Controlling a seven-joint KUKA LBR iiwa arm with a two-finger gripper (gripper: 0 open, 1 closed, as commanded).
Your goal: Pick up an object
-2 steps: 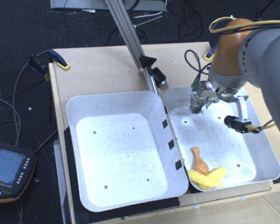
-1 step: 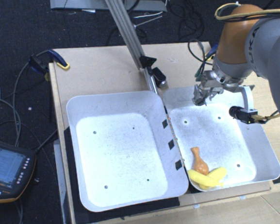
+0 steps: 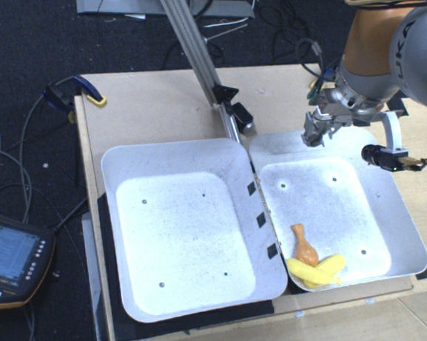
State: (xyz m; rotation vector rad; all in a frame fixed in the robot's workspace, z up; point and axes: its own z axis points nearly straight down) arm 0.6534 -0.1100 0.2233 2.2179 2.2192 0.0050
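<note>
In the right bin, near its front left corner, lie two objects: an orange chicken-leg-shaped toy and a yellow banana-like piece touching it on the near side. My gripper hangs over the far rim of the right bin, well behind both objects, with nothing visible in it. The arm comes in from the upper right.
The left bin lies beside the right one, their rims overlapping in the middle. A slanted metal rail with a black clamp stands behind the bins. A teach pendant rests off the bench at left.
</note>
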